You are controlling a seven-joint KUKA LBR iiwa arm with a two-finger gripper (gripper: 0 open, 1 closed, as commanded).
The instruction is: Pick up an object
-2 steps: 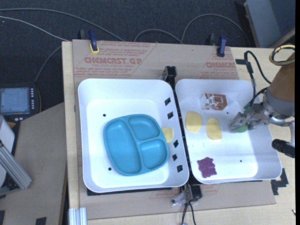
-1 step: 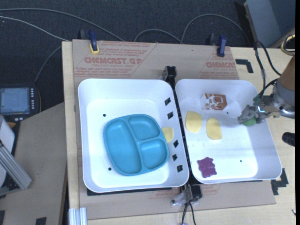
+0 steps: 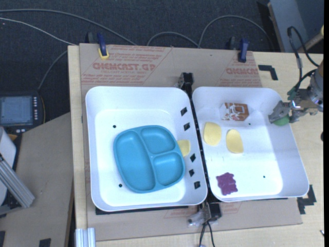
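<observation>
My pincer (image 3: pixel 281 116) hangs over the right bin's (image 3: pixel 288 161) far right rim; I cannot tell its spread; the brown-and-white packet (image 3: pixel 235 111) lies nearest, leftward

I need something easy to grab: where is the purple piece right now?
The purple piece lies in the right bin, near its front wall, below the two yellow pieces and apart from them.
</observation>
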